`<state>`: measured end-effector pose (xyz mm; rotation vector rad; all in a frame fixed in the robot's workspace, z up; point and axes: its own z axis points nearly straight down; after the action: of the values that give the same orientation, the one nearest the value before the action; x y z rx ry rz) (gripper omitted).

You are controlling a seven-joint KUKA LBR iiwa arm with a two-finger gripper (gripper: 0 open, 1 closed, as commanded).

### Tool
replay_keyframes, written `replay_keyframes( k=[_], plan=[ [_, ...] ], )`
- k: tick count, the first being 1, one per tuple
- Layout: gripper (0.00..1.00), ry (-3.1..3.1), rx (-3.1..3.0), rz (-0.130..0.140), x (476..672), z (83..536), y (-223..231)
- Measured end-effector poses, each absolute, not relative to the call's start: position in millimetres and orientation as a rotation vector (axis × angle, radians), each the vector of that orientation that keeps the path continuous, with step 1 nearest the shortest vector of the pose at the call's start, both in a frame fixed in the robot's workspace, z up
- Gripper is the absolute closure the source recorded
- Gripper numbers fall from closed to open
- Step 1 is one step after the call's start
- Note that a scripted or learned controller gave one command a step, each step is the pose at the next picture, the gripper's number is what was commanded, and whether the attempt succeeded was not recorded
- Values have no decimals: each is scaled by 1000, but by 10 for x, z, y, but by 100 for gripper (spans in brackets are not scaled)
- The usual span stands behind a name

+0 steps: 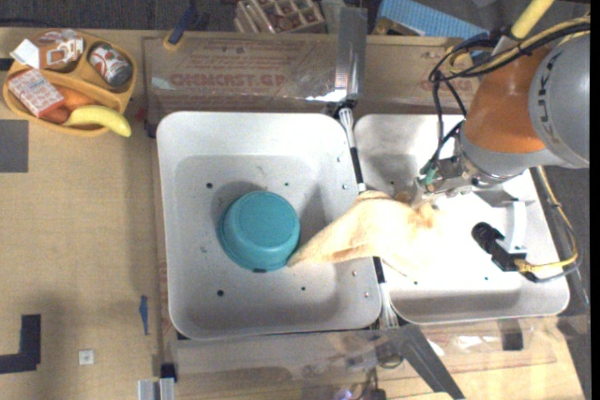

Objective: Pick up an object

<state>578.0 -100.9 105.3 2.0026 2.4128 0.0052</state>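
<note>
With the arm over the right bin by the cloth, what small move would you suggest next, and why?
Probably a slow straight lift: the gripper sits at the right end of the pale yellow cloth, which drapes across the divider and reaches the overturned teal plastic bowl in the left white bin. Whether it grips the cloth is unclear.

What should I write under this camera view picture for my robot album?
Robot arm's gripper at one end of a tan cloth draped across both white bins, beside an upside-down teal bowl.

Teal bowl (260, 229); tan cloth (361, 234); white bins (187, 155); orange-banded grey arm (525, 112).
</note>
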Motion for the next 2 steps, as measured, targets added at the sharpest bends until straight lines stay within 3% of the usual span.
replay_keyframes(
  k=[1, 2],
  plan=[
    [0, 2413, 2002, 5, 5780, 1053, -1009],
    [100, 2405, 2006, 7, 5785, 1155, -1033]
  ],
)
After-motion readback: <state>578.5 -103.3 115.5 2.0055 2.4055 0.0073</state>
